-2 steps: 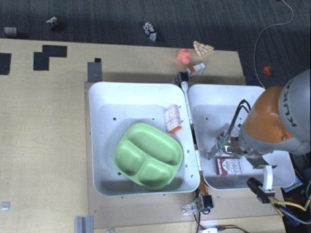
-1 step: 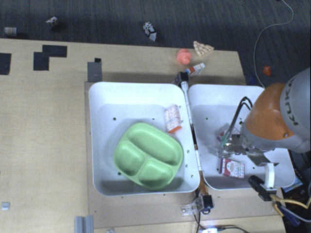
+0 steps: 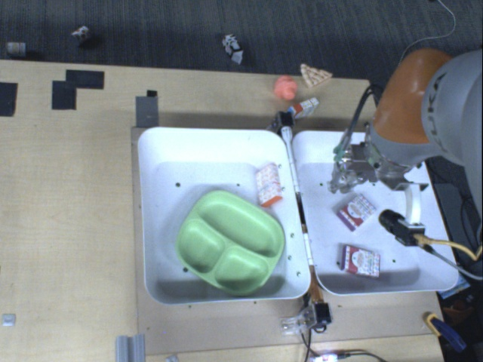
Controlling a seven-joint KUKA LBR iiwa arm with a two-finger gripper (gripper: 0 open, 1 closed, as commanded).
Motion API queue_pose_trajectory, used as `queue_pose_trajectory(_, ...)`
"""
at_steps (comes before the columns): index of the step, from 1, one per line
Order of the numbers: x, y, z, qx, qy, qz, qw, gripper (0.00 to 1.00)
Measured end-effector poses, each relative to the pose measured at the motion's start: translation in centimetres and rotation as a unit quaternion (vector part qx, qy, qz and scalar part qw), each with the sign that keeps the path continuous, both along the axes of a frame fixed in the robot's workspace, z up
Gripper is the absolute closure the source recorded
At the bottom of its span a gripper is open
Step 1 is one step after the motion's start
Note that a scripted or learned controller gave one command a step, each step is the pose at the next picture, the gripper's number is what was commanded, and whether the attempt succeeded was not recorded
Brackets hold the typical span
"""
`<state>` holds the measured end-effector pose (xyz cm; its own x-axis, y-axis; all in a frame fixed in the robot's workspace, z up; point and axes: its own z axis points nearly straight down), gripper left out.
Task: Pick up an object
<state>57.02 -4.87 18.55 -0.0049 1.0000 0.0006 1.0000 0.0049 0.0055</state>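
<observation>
My gripper (image 3: 341, 185) hangs over the right bin (image 3: 317, 153), its fingers pointing down just left of and above a small red and white packet (image 3: 357, 210). Nothing shows between the fingers. A second red and white packet (image 3: 359, 261) lies nearer the bin's front. In the left bin (image 3: 162, 153) a green divided plate (image 3: 230, 240) sits tilted at the front, and a red and white wrapped packet (image 3: 268, 184) lies near the right wall.
On the bench behind the bins lie an orange ball (image 3: 285, 88), a wedge-shaped pale toy (image 3: 315, 75) and a small tube (image 3: 303, 108). The divider between the bins (image 3: 296, 194) runs close to the left of my gripper.
</observation>
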Motion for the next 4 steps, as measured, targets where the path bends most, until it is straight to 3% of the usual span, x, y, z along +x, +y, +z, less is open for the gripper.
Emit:
queue_pose_trajectory(1,-0.1,-0.1,-0.1,-0.0003,0.001,0.000,1.0000,0.00)
queue_pose_trajectory(2,2.5,-3.7,-9.8,-0.0010,-0.002,0.000,1.0000,0.00)
queue_pose_trajectory(3,-2.1,-4.0,-9.8,-0.0009,-0.002,-0.001,1.0000,0.00)
queue_pose_trajectory(4,-1.9,-3.9,-8.7,-0.0012,-0.005,0.000,1.0000,1.00)
